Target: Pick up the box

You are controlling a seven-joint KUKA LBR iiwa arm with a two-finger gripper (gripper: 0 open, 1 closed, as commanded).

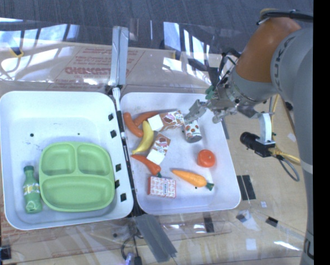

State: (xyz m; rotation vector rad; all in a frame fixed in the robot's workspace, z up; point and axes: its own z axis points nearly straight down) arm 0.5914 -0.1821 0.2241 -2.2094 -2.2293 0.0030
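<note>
task barely begun: box (162, 186) lying flat near front edge of right bin (229, 197), untouched. gripper (197, 110) hovering well apart, over bin's back, near a can (192, 130). jaws possibly spread, cannot tell.

White bins both: the left bin (10, 109) carries a pale green plate (76, 176) and, by its left wall, a green bottle (32, 189) with a yellow label. Right bin (231, 192): yellow banana (145, 138), orange carrot (191, 178) tipped green, bright orange fruit (206, 158), a red-and-white patterned box (162, 186) near the front wall, a white can (192, 131) spotted red. Grey arm (286, 48), orange band.
</note>
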